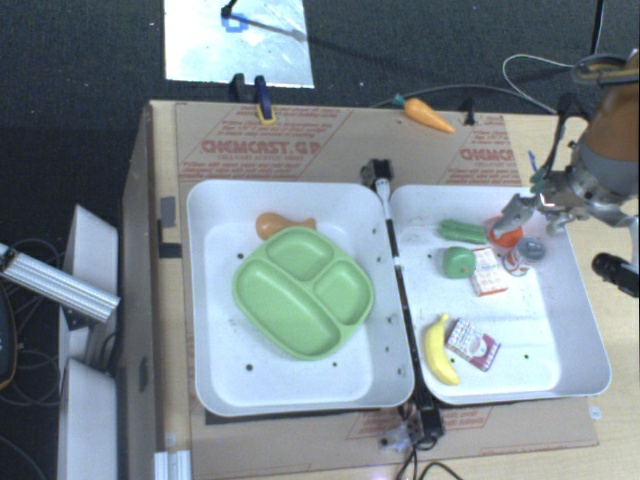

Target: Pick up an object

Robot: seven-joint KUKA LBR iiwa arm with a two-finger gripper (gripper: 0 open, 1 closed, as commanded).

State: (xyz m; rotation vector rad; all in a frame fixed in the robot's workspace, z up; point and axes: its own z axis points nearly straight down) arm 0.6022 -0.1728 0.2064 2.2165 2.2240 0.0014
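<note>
On the left, the left bin (215, 298) holds a light green divided plate (303, 290), lying tilted near the middle, with an orange toy (272, 224) tucked just behind its upper edge, touching or nearly so. Beyond the bins, a toy carrot (429, 115) lies on the cardboard-covered desk (300, 143), well apart from everything else.

Past the divider, the right bin (575, 353) carries the likely candidates. A yellow banana (438, 349) lies near the front, just beside a small red-and-white packet (472, 346). Further back sit a round green toy (459, 261), a long green vegetable (462, 231) behind it, and a white-and-red carton (488, 272) just to their right.

At the far right, the gripper (532, 211) hangs at the back right of this bin, above a red object (506, 235) and a small can-like item (530, 250). Whether its fingers are parted or closed I cannot tell; nothing is seen held between them.

The risk lies in the crowding. The red object, the can-like item and the carton lie close together, so a descent could land on an edge, push one piece into another, or close on two at once. The bin wall is near too, and a small rounded item may roll clear as the fingers close.
</note>
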